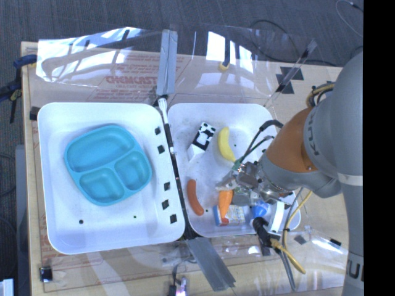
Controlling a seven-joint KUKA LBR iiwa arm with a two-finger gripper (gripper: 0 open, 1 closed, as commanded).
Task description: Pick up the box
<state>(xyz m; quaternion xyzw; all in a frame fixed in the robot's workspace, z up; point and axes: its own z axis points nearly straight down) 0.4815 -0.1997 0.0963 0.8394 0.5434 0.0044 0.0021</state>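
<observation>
Claw [237, 187] state unclear, over right bin [185, 119] | box [221, 215] by carrot [225, 200], sausage [194, 197] | banana [224, 144] behind

Two white bins [55, 227] are seen on a pale tan bench [80, 267] printed with faded red lettering. In the left bin a sky-blue tray [108, 163] with three compartments is shown. In the right bin [185, 113] a box [203, 137] patterned in black and white, a yellow banana [225, 144], a reddish-orange sausage [195, 197] and an orange carrot [224, 203] are seen. A small item in blue, white and red is lodged beside the carrot. The arm [345, 134] is coloured grey, with an orange band [293, 147] above the wrist. Black square markers are dotted along the bins' shared rim. The floor [92, 5] is dark grey.
</observation>
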